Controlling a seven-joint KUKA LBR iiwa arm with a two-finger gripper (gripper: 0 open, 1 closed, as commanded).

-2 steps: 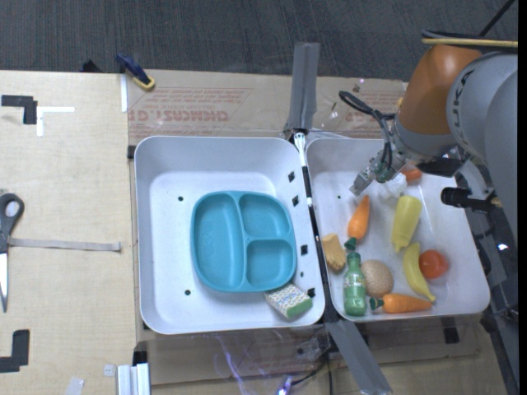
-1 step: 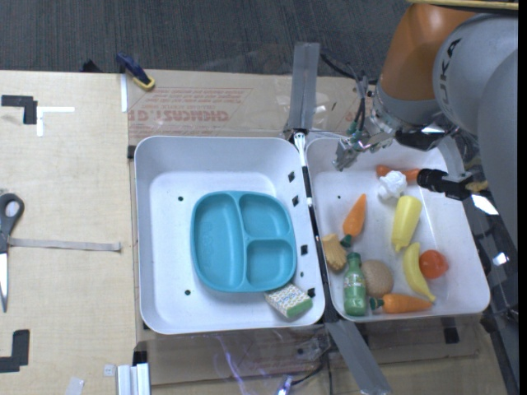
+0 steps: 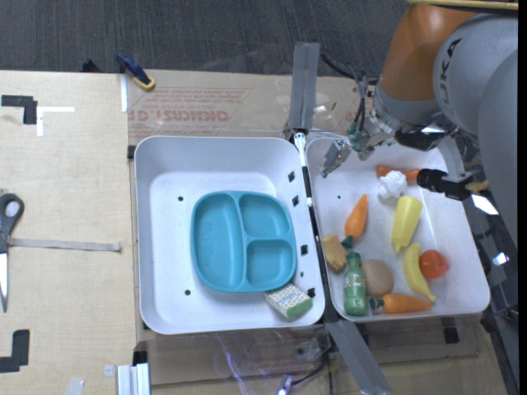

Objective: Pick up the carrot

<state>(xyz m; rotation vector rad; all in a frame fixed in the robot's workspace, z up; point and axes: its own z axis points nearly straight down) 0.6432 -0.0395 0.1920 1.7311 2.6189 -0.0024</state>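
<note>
1. Orange and tapered, with a small green tip at its lower end, the carrot [image 3: 356,216] lies in the right bin [image 3: 469,303], near that bin's left wall and tilted so its narrow end points up and slightly right.
2. A second orange, carrot-like piece [image 3: 403,304] lies along the front edge of the same bin, just beside the green bottle [image 3: 355,284]; either could be meant, though the upper one is nearer the arm.
3. Grey metal fingers of the tool [image 3: 339,156] hang over the back left corner of the right bin, above and a little left of the upper carrot and apart from it. They look spread and hold nothing.
4. As I judge it, the step in hand is the approach: no grasp has been made and the carrot rests on the bin floor.
5. The next move calls for shifting the tool forward over the carrot's middle, turning the fingers to close across its narrow width, then descending.
6. Neighbours crowd it: the yellow pepper [image 3: 405,220] sits to its right and a tan bread-like piece [image 3: 333,253] lies just below its green end, so the fingers need room on both sides.
</note>
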